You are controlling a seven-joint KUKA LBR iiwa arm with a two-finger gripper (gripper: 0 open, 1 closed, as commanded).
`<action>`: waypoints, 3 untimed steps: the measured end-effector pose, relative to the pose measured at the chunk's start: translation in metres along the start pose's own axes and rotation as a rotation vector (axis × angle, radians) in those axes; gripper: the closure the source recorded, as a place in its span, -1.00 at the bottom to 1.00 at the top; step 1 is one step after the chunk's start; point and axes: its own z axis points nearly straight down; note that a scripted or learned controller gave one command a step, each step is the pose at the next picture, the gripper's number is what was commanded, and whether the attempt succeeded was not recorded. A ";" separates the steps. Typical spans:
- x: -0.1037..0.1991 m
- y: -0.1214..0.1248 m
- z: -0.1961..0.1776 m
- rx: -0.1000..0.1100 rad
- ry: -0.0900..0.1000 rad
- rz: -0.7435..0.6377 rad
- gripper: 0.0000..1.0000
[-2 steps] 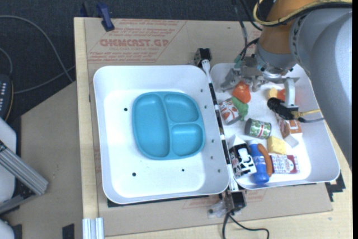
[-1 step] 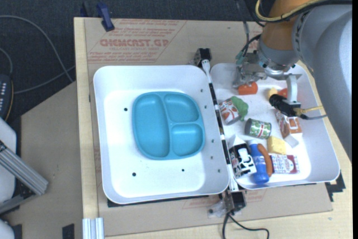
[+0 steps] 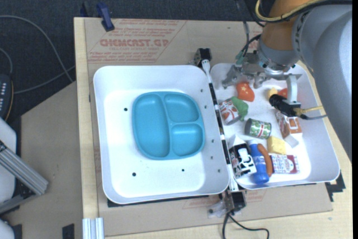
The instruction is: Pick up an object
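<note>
A wooden worktop (image 3: 84, 120) seen from above carries two shallow white bins side by side. The left bin (image 3: 112, 170) holds a blue divided plate (image 3: 168, 123) with three sections, lying flat near its middle.

The right bin (image 3: 321, 162) holds a scatter of small toy groceries. A red tomato (image 3: 245, 91) lies near the far end, with a green piece (image 3: 239, 106) just beside it. Below these sit a small red and white packet (image 3: 228, 113), a green can (image 3: 258, 129) on its side, a yellow wedge (image 3: 278, 146), a blue bottle (image 3: 259, 164) and a red and white carton (image 3: 285, 164).

The grey arm with its orange band (image 3: 288, 14) reaches in from the right, and the jaws (image 3: 250, 76) hang over the far end of the right bin, just above the tomato. How far they are open cannot be told, and nothing is visibly held.
</note>
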 end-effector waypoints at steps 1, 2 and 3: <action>0.000 0.001 -0.010 -0.003 0.000 0.000 1.00; 0.000 0.001 -0.010 -0.002 0.000 0.000 -1.00; -0.026 -0.020 0.006 -0.011 -0.001 -0.001 -1.00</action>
